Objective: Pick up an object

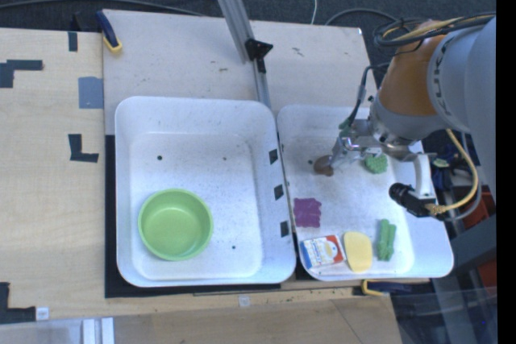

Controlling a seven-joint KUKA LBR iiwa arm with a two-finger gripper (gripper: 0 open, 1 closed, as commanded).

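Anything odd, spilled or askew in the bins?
Nothing stands out. The green bowl sits upright in the left bin; the small items lie loose in the right bin, with the claw by a brown piece.

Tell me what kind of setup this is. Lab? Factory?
Likely a robotics lab pick-testing bench: two shallow white bins side by side, toy-like items such as a green bowl and purple piece, and taped markers on the wooden table.

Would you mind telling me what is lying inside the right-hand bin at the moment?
The right bin holds a brown lump at the gripper, a purple piece, a red-and-white packet, a yellow item and two green pieces. The arm covers its far right corner.
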